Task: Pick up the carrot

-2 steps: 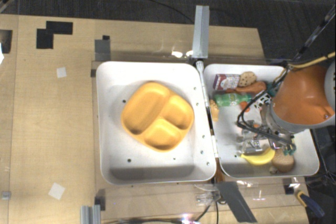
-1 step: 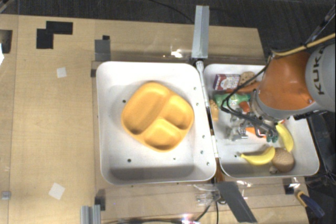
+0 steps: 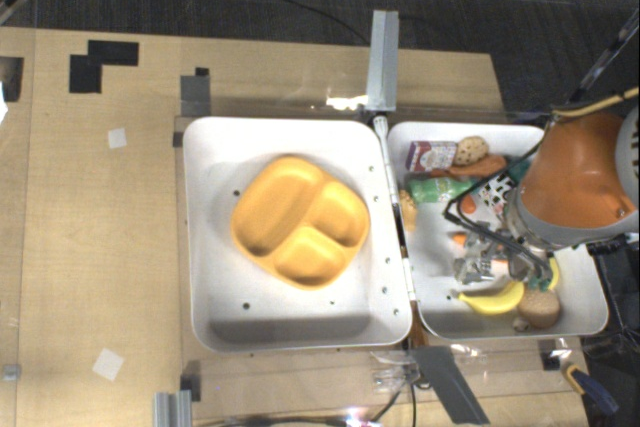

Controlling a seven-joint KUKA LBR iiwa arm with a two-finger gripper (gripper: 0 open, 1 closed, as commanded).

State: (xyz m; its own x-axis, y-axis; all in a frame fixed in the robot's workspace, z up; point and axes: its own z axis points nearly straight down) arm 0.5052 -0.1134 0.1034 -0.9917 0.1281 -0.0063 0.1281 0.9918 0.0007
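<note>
The carrot (image 3: 478,167) is a long orange piece lying across the far part of the right bin (image 3: 430,310), between a maroon box and a green item. My gripper (image 3: 478,258) hangs low over the middle of that bin, nearer the camera than the carrot and apart from it. A small orange bit (image 3: 458,239) shows just left of the gripper; what it is cannot be made out. The arm's orange band (image 3: 580,175) covers the bin's right side.
A maroon box (image 3: 430,155) and a speckled round item (image 3: 470,150) sit at the far edge, a green item (image 3: 440,188) below them. A banana (image 3: 492,298) and a brown round item (image 3: 540,308) lie at the near edge. The left bin (image 3: 210,315) holds a yellow divided plate (image 3: 300,220).
</note>
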